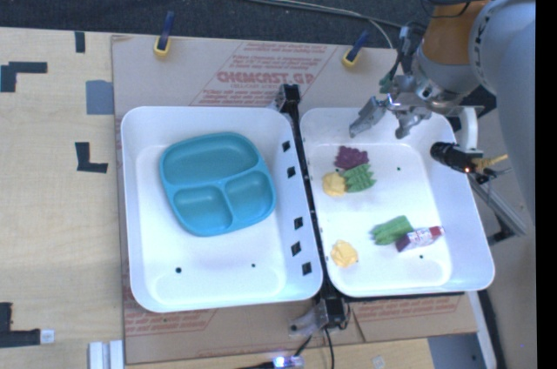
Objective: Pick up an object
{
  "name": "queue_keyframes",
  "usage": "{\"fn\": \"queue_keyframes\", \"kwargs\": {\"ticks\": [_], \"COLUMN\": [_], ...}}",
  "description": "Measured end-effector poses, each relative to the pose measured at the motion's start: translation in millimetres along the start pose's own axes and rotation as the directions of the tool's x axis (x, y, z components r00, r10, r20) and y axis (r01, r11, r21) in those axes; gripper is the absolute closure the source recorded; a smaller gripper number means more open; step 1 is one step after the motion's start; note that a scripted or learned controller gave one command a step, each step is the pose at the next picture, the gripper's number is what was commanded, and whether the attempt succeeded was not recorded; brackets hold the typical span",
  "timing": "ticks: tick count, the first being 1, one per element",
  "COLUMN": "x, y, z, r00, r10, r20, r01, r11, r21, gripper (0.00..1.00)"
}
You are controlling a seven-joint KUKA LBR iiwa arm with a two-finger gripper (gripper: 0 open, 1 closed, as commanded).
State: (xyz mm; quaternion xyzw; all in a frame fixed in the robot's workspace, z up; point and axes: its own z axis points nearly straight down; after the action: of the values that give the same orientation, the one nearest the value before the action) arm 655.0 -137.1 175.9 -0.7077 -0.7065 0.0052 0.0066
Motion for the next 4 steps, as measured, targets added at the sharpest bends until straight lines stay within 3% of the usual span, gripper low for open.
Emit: {"fn": "queue_keyframes", "kwargs": {"ticks": [1, 3, 4], "x": [1, 5, 6], "y": [3, 13, 14], "z": [-10, 92, 80], "r00": [1.0, 1.0, 1.0], "r10": [-0.003, -0.004, -0.006], "r20": [0.002, 0.004, 0.005], "r01": [0.003, 0.004, 0.006], "r11": [1.0, 1.0, 1.0], "r21": [-0.015, -0.015, -0.019], "gripper": [0.0, 0.0, 1.0]}}
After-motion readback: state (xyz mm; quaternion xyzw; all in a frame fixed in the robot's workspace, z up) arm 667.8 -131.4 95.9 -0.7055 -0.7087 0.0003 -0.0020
